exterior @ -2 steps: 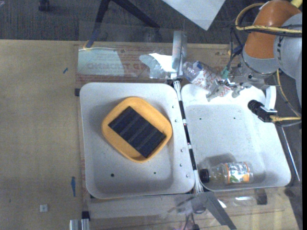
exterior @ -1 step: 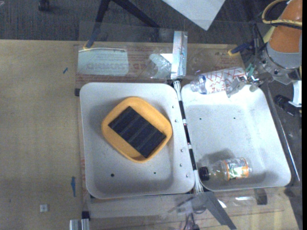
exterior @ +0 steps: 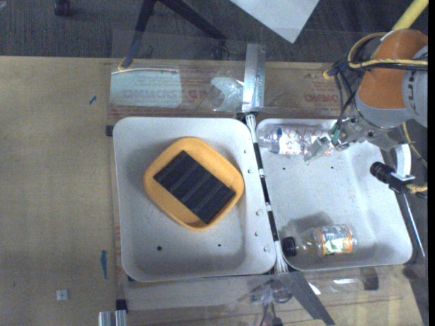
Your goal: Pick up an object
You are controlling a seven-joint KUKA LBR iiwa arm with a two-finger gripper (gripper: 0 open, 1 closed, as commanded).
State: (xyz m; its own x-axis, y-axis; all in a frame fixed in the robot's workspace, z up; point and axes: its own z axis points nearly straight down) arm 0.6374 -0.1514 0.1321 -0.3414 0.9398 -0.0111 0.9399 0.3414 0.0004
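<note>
- Hovering at the far edge of the right bin (exterior: pixel 380 202), my gripper (exterior: pixel 338 136) is just beside the crumpled clear bottle (exterior: pixel 293 141).
- Whether my jaws are open, I cannot tell.
- I should centre over its middle before closing.

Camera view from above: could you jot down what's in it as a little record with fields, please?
left bin: yellow tray with a dark ribbed insert, lying at a slant
right bin: two clear plastic bottles
far bottle: crumpled, against the far wall
near bottle: on its side, dark cap toward the left bin
arm: over the right bin's far right corner
</note>
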